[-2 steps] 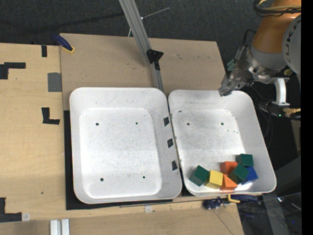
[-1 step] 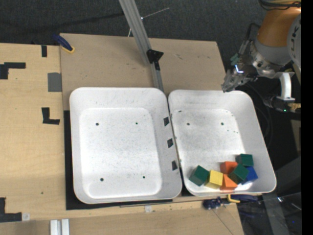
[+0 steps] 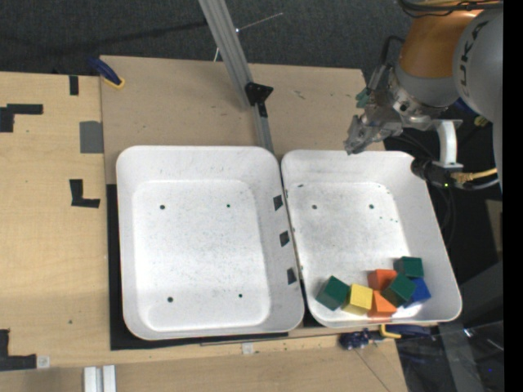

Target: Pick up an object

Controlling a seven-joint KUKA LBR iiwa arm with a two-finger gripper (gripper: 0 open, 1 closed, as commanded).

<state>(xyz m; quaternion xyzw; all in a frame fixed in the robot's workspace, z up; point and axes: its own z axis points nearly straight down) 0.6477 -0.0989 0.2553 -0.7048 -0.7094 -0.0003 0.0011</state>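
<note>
The pincer (image 3: 357, 144) hangs at the upper right of the frame, just over the far rim of the right bin (image 3: 425, 211); whether it is spread or closed cannot be told from here, and nothing shows between its tips. The blocks lie well apart from it, bunched in the lower right corner of that bin: a dark green block (image 3: 333, 291) at the left of the bunch, a yellow block (image 3: 358, 298) touching it, orange blocks (image 3: 381, 288) in the middle, two more green blocks (image 3: 406, 276) toward the right wall, and a blue block (image 3: 420, 291) against the corner.

The bunch is hemmed by the near rim and the right wall; to its left and above, the bin floor lies bare up to the far rim. The left bin (image 3: 131, 219) sits beside it on the bench (image 3: 49, 243), rims touching.

The arm (image 3: 445, 47) enters from the upper right, its orange band above the wrist, the wrist tipped down and leftward toward the bin's far edge.
</note>
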